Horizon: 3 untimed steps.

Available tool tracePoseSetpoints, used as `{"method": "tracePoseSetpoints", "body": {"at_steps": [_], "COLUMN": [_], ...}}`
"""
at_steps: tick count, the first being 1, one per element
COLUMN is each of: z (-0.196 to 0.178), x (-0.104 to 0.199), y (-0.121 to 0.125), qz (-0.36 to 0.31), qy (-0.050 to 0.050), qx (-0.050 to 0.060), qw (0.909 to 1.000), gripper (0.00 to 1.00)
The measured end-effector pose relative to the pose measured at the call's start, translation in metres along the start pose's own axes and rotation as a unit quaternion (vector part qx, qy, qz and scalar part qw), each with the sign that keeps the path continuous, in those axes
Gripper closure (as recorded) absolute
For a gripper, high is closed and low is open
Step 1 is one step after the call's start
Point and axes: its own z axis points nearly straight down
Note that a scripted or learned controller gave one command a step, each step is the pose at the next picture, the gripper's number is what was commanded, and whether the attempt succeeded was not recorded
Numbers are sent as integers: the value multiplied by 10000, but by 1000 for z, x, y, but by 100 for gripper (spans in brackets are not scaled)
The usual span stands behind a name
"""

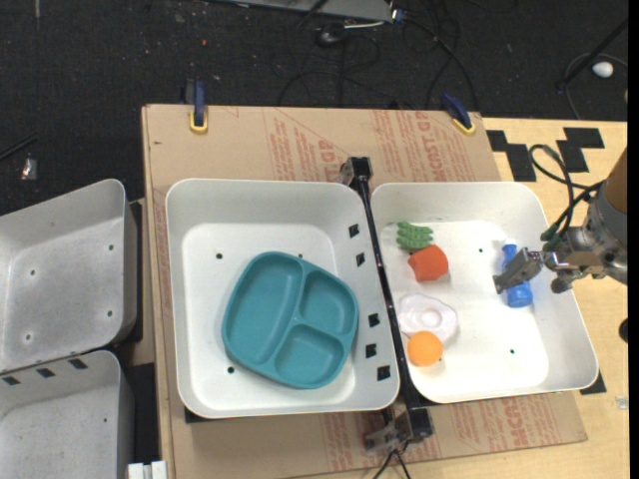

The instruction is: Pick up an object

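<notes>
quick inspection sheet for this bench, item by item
surface: cardboard-covered bench bearing two shallow white bins, left bin and right bin, side by side
job's things: in the right bin, an orange-red carrot toy with green top, an orange ball, a white ring-shaped piece and a blue object
clutter: teal divided plate lying in the left bin
grippers: gripper at the blue object near the right bin's right side; finger state unclear
cables: black cable looping by the bench's right corner; more cables on the floor beyond
surroundings: dark speckled floor, spare white trays at left, two clamps on the far edge
</notes>
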Motion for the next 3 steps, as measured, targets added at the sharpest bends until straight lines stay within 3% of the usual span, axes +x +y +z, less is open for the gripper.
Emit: {"method": "tracePoseSetpoints", "body": {"at_steps": [3], "z": [158], "x": [12], "y": [13], "qz": [6], "qy": [13], "qx": [25], "qw": [10000], "gripper": [0]}}
